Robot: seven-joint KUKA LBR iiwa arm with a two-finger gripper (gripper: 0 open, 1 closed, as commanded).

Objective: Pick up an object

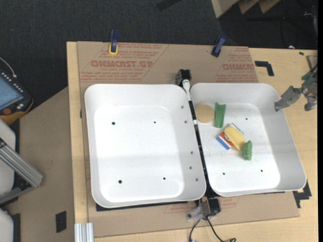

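Note:
The right bin (282, 150) holds a tan round disc (204, 113), an upright-lying green block (219, 115), a yellow piece (234, 135) with a red and blue strip (224, 142) beside it, and a small green lump (247, 149). They cluster in the bin's left half. My gripper (297, 101) hangs at the far right, over the bin's upper right rim, well apart from all of them. It is open, with nothing between its fingers (283, 99).
The left bin (101, 105) lies beside the right one, with a black divider rail (196, 130) between them. Both rest on a cardboard sheet (151, 59) held by blue clamps (114, 40) at the back. A cable (202, 226) runs off the front.

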